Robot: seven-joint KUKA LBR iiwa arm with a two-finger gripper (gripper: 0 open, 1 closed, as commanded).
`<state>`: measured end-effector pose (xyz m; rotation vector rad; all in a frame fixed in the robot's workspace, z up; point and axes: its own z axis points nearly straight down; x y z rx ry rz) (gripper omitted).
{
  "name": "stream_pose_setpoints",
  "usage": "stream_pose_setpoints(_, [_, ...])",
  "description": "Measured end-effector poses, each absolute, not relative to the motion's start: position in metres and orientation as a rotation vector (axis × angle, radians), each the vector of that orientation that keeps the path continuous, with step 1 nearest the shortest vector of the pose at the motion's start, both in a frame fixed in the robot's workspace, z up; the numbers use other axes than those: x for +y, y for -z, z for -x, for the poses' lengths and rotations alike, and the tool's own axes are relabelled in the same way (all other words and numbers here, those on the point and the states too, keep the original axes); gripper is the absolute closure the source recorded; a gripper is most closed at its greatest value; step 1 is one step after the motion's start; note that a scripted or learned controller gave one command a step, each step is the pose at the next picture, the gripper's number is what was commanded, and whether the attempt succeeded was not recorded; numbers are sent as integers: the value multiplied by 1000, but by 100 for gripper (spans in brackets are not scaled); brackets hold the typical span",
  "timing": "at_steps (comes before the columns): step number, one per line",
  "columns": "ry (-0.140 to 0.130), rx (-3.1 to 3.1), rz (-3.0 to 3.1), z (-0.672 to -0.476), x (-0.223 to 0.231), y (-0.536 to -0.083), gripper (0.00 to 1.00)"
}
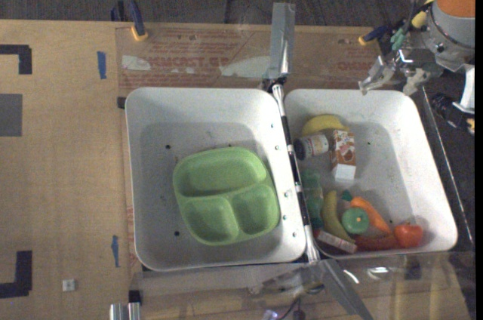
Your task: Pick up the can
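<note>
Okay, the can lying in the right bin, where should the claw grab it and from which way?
Grip the can across its round body, coming straight down from above. It lies on its side, dark end toward the divider, with the yellow fruit and small carton crowding it, so probably close across the narrow width.

No text, brand, number or sign can be read. The small carton (343, 147), below and to the left of the end effector (392, 77), carries a red-brown printed face too blurred to read. The bottle (312, 146) just left of that carton bears a pale label, likewise illegible. The tabletop (68, 160) shows faint reddish print along its upper strip, unreadable.
</note>
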<state>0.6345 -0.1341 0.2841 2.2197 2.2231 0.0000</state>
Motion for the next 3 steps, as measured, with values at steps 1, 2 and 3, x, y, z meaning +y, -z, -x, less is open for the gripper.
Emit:
stream_pose_setpoints(1, [-2, 2395, -2029, -642, -161, -131, 0])
stream_pose_setpoints(2, [-23, 2152, -2263, -604, -151, -121, 0])
stream_pose_setpoints(3, [-12, 1718, -2624, -553, -187, -123, 0])
